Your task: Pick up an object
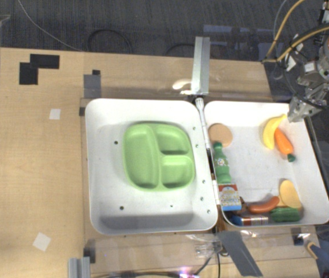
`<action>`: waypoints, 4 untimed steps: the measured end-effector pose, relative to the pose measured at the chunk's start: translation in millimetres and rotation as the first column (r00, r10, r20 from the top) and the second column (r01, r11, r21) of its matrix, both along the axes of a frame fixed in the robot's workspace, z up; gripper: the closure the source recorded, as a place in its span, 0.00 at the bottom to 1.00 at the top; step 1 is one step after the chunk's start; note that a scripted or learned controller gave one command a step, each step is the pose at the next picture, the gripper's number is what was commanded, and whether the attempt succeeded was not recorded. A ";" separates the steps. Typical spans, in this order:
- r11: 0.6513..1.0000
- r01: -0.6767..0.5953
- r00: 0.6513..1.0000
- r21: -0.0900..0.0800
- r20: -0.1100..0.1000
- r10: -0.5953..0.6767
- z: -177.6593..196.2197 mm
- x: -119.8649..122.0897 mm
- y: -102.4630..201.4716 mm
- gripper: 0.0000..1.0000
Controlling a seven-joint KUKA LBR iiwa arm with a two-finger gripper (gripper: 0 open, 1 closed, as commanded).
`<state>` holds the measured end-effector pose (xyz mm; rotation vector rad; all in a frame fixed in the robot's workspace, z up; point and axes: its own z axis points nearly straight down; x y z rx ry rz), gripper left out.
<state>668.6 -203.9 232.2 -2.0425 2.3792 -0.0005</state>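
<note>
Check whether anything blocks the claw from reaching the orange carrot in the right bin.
Nothing visible does. The claw hangs over the far right corner of the shallow white right bin, just above the orange plastic carrot. The yellow plastic banana lies against the carrot's left side, not between it and the claw.

I can read no text here. The green bottle [220, 165] and the small carton [229, 197] below it carry labels, but their print is too small for me.
</note>
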 end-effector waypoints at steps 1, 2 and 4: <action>1.000 0.001 1.000 -0.001 0.005 -0.001 2.8 0.9 -0.3 0.00; 1.000 -0.010 1.000 -0.002 0.005 0.010 -112.3 -17.9 0.0 0.00; 0.995 -0.095 0.995 -0.007 0.031 0.096 -129.9 -38.2 4.5 0.00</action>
